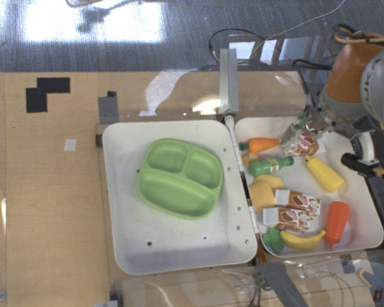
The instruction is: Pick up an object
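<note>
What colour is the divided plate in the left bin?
Light green; the divided plate shows clearly in the camera view.

The arm (362, 74) runs off the right edge — its gripper (305, 124) too blurred to read; the banana (302, 241) hides part of a green toy (273, 242).

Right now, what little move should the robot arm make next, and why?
Probably lower the gripper a bit onto the small packet just beneath it, at the back of the right bin. Nothing looks held yet, and that packet seems the nearest toy, nearer than the carrot or the yellow bottle.
</note>
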You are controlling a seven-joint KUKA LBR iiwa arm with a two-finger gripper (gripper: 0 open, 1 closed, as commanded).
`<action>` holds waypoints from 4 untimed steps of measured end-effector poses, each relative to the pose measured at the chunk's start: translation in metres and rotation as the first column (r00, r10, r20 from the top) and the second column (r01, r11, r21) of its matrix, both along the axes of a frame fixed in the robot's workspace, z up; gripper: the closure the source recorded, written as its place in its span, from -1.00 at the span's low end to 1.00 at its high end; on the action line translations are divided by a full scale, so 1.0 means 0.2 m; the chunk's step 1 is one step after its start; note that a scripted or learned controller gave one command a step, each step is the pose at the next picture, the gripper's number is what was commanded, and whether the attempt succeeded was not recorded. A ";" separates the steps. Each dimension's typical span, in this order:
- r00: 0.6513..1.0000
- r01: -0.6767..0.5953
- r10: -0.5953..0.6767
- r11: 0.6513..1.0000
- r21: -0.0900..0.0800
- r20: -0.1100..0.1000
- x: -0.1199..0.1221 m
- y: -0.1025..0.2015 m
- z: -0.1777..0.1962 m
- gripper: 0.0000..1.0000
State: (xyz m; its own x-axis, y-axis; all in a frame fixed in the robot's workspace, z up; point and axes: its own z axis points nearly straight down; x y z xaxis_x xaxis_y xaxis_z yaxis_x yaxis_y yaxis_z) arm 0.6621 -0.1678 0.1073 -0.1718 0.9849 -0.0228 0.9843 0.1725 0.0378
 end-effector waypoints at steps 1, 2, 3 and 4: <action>1.000 -0.009 0.009 1.000 0.005 0.010 0.02 0.03 0.08 1.00; 1.000 -0.009 0.009 1.000 0.005 0.009 0.02 0.03 0.07 -1.00; 0.981 -0.191 0.191 0.982 0.011 -0.031 -0.26 -0.08 -0.09 -1.00; 0.981 -0.191 0.191 0.982 0.009 -0.021 -0.24 -0.07 -0.02 1.00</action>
